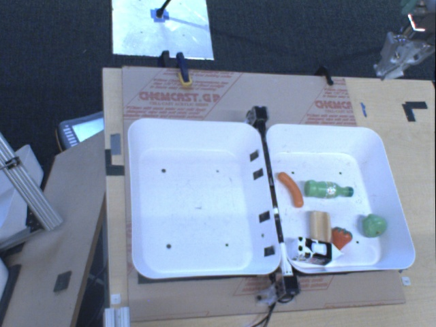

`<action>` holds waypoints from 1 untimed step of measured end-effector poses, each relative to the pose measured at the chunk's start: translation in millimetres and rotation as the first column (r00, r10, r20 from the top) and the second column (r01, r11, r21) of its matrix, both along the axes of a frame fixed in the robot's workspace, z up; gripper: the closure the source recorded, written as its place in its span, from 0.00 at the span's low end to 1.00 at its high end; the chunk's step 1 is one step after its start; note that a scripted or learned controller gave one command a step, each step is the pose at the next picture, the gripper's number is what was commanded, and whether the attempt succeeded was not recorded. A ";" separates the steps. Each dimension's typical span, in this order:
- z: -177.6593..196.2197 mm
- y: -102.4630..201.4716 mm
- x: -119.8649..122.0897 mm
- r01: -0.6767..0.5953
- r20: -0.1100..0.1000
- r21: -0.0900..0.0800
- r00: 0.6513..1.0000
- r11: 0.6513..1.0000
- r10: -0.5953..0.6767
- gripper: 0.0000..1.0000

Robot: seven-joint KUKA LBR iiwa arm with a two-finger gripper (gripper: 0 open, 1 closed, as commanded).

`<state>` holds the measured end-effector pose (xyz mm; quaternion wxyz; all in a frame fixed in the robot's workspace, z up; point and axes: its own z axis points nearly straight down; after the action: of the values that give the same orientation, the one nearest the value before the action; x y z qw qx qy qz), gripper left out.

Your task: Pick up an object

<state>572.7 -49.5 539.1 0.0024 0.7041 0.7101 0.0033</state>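
Nearest the camera, along the front edge of the right bin [392, 176], a black-and-white carton [312, 251] is seen lying tipped against the bin's front-left corner, close to the divider where the two bins meet. Just behind it a tan wooden block [319, 225] is set roughly upright, and a small red strawberry-like toy [341, 237] is found touching or nearly touching the block's right side. A green rounded toy [373, 225] rests apart from these, toward the bin's right wall. Farther back, near the middle of the bin floor, a green bottle [327, 190] is laid on its side with its cap pointing to the right wall, and an orange carrot-like piece [291, 189] lies slantwise just to its left, near the divider. All candidate objects are thus gathered in the right bin, probably so that they lie within the arm's reach from the right side; the loose scatter suggests they were dropped rather than arranged.

The left bin [136, 203] is shown with a bare white floor marked by a few small dark dots. Both bins are carried on a cardboard sheet laid over the worktop [82, 182].

Farthest off, beyond the worktop's far-right corner, the tool [402, 53] is held high and well apart from every object; whether it is apart or together cannot be told. No object is gripped, so the pick is judged not yet begun; the bottle, lying free with space around it, looks the easiest target.
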 end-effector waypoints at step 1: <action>-4.2 104.0 -15.7 -0.007 -0.006 0.002 1.000 1.000 0.007 1.00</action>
<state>557.0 54.5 534.9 -0.0003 0.7015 0.7126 0.0019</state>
